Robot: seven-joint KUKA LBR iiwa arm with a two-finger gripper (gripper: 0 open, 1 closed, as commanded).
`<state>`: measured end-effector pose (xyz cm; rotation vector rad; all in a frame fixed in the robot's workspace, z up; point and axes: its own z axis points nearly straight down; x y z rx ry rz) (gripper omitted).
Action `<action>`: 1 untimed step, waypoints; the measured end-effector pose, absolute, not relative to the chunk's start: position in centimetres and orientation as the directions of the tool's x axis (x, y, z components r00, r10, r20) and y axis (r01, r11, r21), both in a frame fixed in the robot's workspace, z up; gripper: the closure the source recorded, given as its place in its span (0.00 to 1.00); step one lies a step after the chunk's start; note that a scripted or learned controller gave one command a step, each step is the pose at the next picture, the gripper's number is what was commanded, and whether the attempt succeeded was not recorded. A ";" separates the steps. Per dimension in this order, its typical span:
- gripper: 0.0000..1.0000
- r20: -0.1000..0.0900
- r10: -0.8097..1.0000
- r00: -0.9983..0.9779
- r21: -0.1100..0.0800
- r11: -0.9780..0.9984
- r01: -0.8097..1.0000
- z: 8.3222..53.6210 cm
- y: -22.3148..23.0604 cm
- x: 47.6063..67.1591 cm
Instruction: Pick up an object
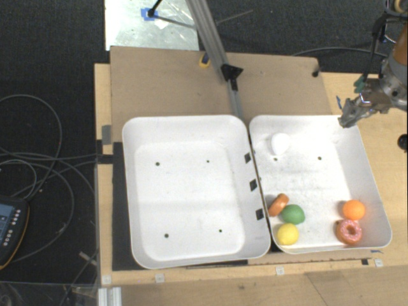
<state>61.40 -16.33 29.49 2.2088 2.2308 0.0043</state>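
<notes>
The right bin (357, 152) holds several small objects along its near side: an orange carrot-like piece (278, 204), a green ball (293, 214), a yellow lemon (287, 234), an orange ball (354, 210) and a pink doughnut (349, 232). A white cup-like object (280, 143) lies at the bin's far left. My gripper (349, 115) hangs at the far right corner of the right bin, above its rim, well away from all the objects. Nothing shows between its fingers.
The left bin (137, 171) stands beside the right one, with black clips (253, 184) along the shared edge. A slanted grey pole (210, 30) crosses the bench at the back. Cables lie on the dark floor at the left.
</notes>
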 end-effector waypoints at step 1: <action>1.00 0.002 1.000 -0.010 0.002 0.010 1.000 28.0 -11.5 63.1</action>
